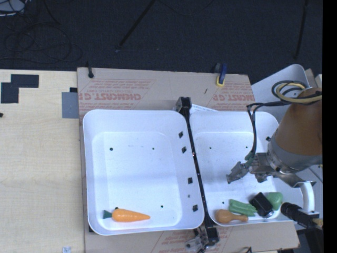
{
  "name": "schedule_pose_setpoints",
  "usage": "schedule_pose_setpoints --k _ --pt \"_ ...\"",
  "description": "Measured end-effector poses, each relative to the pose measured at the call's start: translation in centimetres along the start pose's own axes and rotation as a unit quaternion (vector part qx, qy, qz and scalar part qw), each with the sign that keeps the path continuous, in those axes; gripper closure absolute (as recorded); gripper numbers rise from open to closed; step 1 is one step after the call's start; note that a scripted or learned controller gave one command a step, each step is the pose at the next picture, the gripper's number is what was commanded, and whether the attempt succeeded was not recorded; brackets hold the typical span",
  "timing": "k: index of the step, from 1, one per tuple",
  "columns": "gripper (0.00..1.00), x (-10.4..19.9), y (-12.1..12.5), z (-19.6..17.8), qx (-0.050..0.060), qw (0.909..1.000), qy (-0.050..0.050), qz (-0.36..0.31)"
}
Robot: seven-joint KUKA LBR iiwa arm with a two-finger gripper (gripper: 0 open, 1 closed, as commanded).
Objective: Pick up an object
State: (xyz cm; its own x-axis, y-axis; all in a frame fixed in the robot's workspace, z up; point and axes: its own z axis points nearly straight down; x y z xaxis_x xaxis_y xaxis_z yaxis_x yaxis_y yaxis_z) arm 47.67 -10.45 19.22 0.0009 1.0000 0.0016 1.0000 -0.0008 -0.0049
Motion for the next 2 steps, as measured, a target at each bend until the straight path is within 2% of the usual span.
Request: schedule_pose_setpoints --k 1,2 --pt "0.00 8.6 -0.1 0.6 0.000 1.0000 0.001 -0.004" --pt "0.00 -3.7 -0.2 -3.4 -0.003 1.0000 -0.004 0.005"
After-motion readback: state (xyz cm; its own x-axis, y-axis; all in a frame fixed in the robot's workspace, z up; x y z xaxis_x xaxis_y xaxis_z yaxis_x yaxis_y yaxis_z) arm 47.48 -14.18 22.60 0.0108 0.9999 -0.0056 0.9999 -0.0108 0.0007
